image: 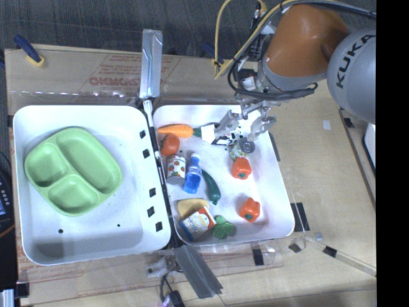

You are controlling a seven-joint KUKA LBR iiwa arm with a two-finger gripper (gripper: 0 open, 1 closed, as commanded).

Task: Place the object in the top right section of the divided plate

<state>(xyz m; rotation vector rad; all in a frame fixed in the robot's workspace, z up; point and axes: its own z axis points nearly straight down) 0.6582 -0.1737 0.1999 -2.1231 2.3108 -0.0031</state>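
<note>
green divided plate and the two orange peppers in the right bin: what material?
Green divided plate: looks like moulded plastic, matte, uniform colour, rounded section walls. Orange peppers: likely plastic or rubbery toy food, smooth with a slight sheen; cannot tell hard from soft.

I see my grey arm [348, 50] reaching in from the right, its orange band [300, 40] just above the wrist, the gripper [241, 132] pointing down and leftward, and the finger state I cannot judge.
</note>
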